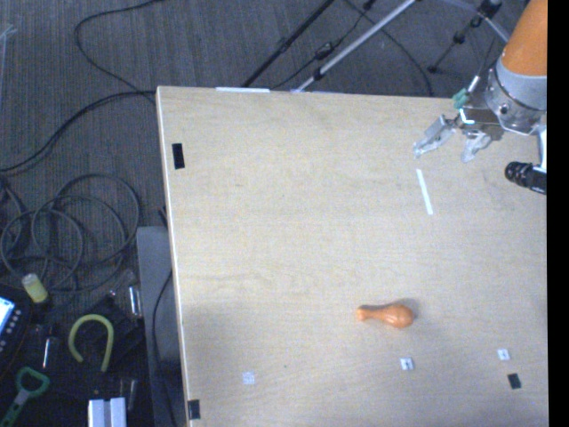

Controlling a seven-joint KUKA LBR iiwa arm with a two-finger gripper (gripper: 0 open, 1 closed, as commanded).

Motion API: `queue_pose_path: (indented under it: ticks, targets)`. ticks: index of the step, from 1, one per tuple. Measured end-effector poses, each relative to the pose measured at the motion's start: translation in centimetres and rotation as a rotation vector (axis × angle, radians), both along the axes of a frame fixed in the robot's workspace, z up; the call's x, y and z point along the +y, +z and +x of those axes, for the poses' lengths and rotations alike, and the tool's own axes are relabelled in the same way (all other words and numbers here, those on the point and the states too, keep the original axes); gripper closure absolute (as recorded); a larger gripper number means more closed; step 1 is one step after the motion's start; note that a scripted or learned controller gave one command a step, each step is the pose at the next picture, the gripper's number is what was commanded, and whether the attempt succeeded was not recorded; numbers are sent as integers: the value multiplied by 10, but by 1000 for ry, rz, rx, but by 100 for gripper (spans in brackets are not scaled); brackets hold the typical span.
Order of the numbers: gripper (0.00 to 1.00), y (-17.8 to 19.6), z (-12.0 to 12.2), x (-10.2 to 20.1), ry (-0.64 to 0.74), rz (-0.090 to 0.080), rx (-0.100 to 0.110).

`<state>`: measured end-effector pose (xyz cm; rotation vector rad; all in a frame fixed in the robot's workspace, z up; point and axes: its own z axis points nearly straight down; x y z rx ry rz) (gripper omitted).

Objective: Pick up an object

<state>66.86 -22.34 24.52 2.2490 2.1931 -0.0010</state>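
gourd point(388, 315) near bench's point(267, 238) front

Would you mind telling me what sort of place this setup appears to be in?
Probably a robotics lab: the arm's tool hangs above a plain wooden bench, cables sprawl over grey carpet, and stand legs rise behind it.

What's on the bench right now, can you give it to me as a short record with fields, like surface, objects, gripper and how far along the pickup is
surface: pale wooden bench top
object to pick: orange pear-shaped object, lying on its side, lower middle of the bench
other item: thin white stick, lying flat, upper right
gripper: gripper at the upper right, jaws apart, nothing between them
gripper to stick: just above the stick in the view, not touching it
gripper to orange object: well apart
floor at left: cables, green U-shaped item
pickup: not yet done
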Motion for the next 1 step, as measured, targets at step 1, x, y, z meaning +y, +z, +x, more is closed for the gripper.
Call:
queue_pose_path:
  ticks: [1]
  targets:
    - [0, -57, 0, 2, 39, -3, 2]
